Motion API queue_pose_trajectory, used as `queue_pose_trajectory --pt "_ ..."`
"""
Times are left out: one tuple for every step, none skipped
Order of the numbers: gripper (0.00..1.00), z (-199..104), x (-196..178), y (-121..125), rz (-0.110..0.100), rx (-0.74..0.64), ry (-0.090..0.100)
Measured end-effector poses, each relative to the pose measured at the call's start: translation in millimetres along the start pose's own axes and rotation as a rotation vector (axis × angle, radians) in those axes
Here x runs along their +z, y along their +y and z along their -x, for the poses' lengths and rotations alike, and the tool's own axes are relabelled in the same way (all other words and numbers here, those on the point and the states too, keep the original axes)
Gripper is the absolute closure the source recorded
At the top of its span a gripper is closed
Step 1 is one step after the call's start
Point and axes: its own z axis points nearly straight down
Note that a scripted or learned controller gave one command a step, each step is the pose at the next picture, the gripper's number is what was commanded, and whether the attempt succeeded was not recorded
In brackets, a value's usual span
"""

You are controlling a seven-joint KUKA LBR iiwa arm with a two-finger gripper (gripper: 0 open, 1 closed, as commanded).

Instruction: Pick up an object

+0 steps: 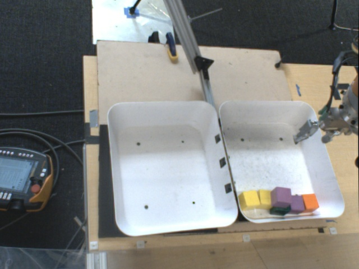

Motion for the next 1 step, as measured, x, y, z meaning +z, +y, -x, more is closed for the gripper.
queue_pose_trajectory --pt "1.00 0.0 -11.5 1.1 0.004 -0.004 0.000"
